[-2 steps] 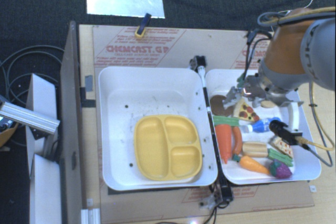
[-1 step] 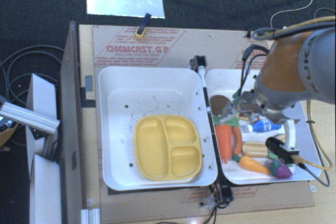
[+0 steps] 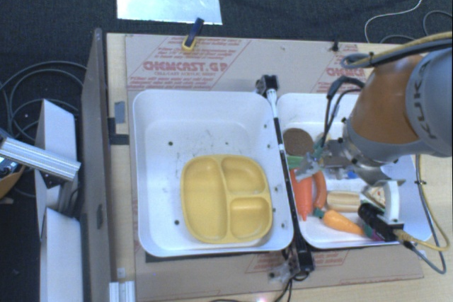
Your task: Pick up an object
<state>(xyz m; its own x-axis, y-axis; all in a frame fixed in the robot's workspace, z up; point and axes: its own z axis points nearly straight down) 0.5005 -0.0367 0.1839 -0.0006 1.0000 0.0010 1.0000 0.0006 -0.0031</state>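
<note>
Dark floor surrounds the bench [image 3: 212,56]. The arm [image 3: 389,109] hides much of the right bin [image 3: 297,106], above the carrots [image 3: 304,196]. The pincer [image 3: 311,165] is blurred; I cannot tell its state.

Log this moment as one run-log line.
arm: over right bin | gripper: above carrots, grasp unconfirmed | left bin: yellow divided tray | status: pick not yet done

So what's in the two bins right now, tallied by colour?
Yellow: 1, the divided tray
Orange: 2, one carrot and another carrot
Brown: 1, a round piece
Beige: 1, a bun-like piece
Total: 5 that I can make out
</note>
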